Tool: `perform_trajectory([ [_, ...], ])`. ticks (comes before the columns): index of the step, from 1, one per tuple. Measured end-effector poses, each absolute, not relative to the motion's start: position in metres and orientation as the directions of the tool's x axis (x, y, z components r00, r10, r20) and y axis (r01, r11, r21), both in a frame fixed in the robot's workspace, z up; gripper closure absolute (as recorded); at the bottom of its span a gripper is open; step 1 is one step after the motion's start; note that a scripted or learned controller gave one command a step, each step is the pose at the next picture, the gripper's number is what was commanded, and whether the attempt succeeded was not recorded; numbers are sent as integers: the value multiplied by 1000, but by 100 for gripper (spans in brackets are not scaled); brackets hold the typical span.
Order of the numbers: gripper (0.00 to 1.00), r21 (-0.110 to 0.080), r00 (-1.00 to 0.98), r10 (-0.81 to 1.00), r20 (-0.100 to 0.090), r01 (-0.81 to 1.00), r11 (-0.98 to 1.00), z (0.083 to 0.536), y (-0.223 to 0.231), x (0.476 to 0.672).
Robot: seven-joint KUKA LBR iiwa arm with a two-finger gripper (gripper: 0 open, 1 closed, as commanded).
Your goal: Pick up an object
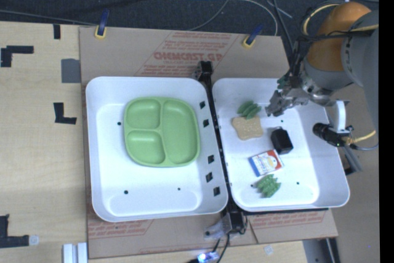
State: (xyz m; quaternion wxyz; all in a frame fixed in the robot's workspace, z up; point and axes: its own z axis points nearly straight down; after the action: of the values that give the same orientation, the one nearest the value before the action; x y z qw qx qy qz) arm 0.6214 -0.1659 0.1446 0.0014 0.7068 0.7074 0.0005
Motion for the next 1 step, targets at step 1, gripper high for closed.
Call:
perform_trajectory([
  [1,100,6,-2,1000,-2,1000,2,207,-162,626],
])
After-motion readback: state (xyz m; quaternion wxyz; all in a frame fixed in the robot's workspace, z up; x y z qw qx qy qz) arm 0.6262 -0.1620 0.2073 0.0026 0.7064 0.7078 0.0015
